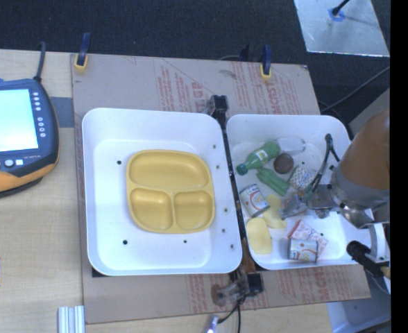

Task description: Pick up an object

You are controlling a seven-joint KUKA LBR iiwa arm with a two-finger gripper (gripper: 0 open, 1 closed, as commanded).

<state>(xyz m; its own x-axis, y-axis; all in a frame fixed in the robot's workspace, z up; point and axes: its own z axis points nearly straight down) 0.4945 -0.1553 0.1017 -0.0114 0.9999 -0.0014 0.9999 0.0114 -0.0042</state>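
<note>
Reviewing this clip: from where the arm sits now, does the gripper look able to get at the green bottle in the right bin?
Probably yes. The green bottle lies on top of the clutter in the right bin, nothing over it. The gripper sits low in the same bin, just right of the bottle, with a brown ball between them.

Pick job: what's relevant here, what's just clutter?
Job:
gripper
right bin
green bottle
brown ball
small carton
yellow block

Lying about:
left bin
yellow tray
handheld screen
clamps
</note>
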